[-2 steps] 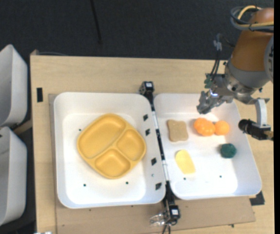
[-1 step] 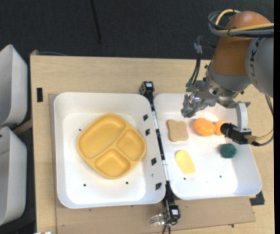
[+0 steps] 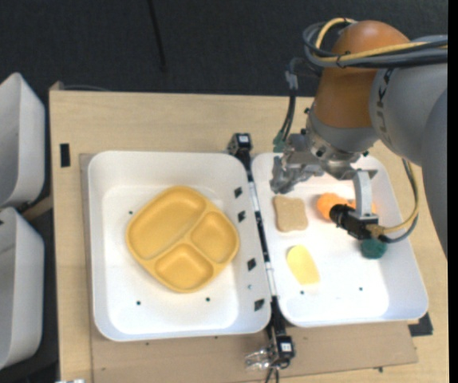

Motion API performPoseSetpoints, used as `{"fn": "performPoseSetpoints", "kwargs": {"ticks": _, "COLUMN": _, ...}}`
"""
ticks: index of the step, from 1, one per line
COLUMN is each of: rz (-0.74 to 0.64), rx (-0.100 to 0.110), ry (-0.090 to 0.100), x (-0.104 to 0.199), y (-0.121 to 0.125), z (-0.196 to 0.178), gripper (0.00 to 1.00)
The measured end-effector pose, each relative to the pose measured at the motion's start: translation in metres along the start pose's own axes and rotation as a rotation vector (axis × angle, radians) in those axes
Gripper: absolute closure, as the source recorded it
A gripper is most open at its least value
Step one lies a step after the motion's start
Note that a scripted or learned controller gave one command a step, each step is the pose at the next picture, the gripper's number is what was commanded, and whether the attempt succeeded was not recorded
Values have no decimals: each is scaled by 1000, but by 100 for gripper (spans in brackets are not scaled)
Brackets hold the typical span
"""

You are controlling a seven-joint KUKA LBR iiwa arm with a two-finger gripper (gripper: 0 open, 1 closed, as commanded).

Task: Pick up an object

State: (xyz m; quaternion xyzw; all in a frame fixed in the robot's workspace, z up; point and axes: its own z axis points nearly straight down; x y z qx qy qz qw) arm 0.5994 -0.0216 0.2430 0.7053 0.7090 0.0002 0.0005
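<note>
Nearest us, grey arm (image 3: 420,94) reaches in from the right. Counter (image 3: 69,126) carries left bin (image 3: 101,309) and right bin (image 3: 388,302). Yellow divided plate (image 3: 183,236) lies in the left bin. In the right bin we note tan slice (image 3: 290,213), pale yellow piece (image 3: 302,264), orange thing (image 3: 325,206) and teal thing (image 3: 373,249). Pincer (image 3: 283,180) hangs just beyond the tan slice; apart or together, we cannot tell.

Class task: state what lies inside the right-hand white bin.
Inside the shallow white right bin: a tan bread-like slice, a pale yellow oval piece, an orange round item and a teal item. The arm covers the bin's far part.
</note>
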Motion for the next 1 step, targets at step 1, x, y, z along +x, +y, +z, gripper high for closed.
{"fn": "performPoseSetpoints", "kwargs": {"ticks": 1, "rz": -3, "rx": -1, "ry": 2, "x": 63, "y": 12, "z": -3, "gripper": 100}}
